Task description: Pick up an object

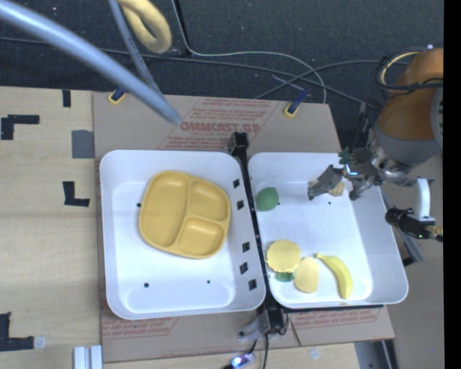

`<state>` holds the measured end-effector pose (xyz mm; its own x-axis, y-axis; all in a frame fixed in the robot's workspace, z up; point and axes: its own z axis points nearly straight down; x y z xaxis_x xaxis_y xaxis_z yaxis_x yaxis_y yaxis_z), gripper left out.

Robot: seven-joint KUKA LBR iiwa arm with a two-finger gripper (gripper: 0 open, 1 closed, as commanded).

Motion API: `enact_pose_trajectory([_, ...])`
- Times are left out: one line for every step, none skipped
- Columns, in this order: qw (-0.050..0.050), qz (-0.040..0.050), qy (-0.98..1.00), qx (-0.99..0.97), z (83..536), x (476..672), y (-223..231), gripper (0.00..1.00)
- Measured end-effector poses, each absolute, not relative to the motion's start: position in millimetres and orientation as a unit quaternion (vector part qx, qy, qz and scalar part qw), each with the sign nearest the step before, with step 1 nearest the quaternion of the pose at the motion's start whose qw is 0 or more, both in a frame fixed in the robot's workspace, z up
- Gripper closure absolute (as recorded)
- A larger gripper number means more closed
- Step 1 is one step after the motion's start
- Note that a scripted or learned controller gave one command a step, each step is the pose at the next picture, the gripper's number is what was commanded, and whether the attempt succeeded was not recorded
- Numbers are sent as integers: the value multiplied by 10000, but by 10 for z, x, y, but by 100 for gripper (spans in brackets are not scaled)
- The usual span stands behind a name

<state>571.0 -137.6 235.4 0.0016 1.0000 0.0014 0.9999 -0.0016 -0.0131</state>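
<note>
Clearly, we see two white bins side by side on the table [43, 216]. The left bin [115, 238] carries a yellow divided plate [184, 214], tilted a little in our view. The right bin [382, 245] holds a green ball [267, 198] near its left wall, and toward the front a cluster of a round yellow piece [283, 254] lying over something green, a pale yellow piece [307, 274] touching it, and a banana [338, 274] just beside that.

The arm [410, 122] comes in from the right, its upper part cut off by the frame edge. The tool [336, 183] hangs over the back of the right bin, well apart from the ball and the front cluster. We make out a small tan shape at its tip, but it is too blurred for us to say what it is, or whether it belongs to the tool itself. We cannot tell how the tool is set.

A blurred grey bar [94, 61] crosses the top left, with a yellow object [148, 21] behind it, partly cut off by the top edge. Cables [288, 68] trail across the dark surface at the back.
</note>
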Motion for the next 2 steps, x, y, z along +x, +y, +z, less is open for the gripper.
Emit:
enact_pose_trajectory([5,7,-7075,-7067,2415,5734,-1374,0])
enact_pose_trajectory([18,23,-7075,-7067,1860,5823,-1397,0])
